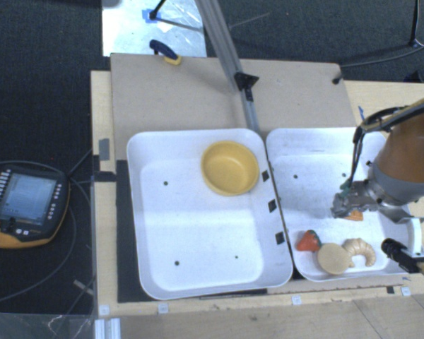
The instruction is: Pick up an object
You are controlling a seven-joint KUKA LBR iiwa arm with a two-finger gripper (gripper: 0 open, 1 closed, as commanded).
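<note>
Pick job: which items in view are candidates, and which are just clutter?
Job-relevant:
- gripper, low in the right bin
- orange item beside it
- red piece
- tan disc
- croissant-shaped item
- yellow bowl in the left bin

Lying about:
- teach pendant on the floor
- clamp on the bench's far edge

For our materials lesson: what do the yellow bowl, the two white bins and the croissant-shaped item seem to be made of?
Yellow bowl: probably plastic, with a smooth, even colour and a soft sheen.
Left bin and right bin: likely thin moulded plastic, matte white, with rounded corners and shallow raised rims.
Croissant: looks like a toy, perhaps plastic or rubber; pale tan and ridged, too small to be sure.
</note>
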